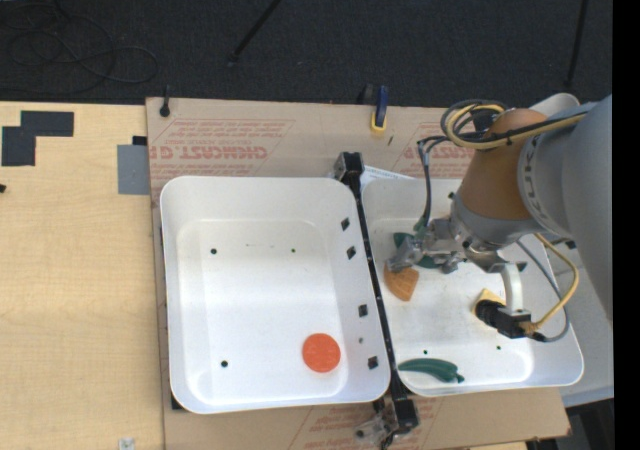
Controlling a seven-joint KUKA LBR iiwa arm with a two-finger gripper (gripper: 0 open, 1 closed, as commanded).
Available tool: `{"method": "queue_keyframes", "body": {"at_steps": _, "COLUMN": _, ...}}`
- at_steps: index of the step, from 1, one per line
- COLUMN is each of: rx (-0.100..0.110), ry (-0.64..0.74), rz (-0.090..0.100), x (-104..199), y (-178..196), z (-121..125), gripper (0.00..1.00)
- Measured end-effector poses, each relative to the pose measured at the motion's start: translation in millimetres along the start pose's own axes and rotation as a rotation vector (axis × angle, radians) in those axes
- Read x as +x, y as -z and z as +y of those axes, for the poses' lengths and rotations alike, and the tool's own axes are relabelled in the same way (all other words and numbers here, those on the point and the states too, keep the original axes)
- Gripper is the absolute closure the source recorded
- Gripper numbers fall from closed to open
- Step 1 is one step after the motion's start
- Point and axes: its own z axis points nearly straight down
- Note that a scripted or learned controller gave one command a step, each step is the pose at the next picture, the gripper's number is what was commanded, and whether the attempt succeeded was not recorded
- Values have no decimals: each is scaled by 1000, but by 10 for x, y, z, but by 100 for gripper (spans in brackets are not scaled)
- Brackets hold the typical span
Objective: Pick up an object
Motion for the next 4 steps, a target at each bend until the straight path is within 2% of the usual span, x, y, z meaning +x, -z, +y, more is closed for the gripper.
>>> {"method": "queue_keyframes", "body": {"at_steps": 1, "rx": -11, "ry": -5, "rz": 2, "x": -33, "y": 187, "z": 31, "gripper": 100}}
{"method": "queue_keyframes", "body": {"at_steps": 2, "rx": 5, "ry": -14, "rz": -1, "x": -1068, "y": 14, "z": -605, "gripper": 100}}
{"method": "queue_keyframes", "body": {"at_steps": 3, "rx": -17, "ry": 2, "rz": -3, "x": -609, "y": 1616, "z": -103, "gripper": 100}}
{"method": "queue_keyframes", "body": {"at_steps": 4, "rx": 12, "ry": -6, "rz": 4, "x": -341, "y": 554, "z": -336, "gripper": 100}}
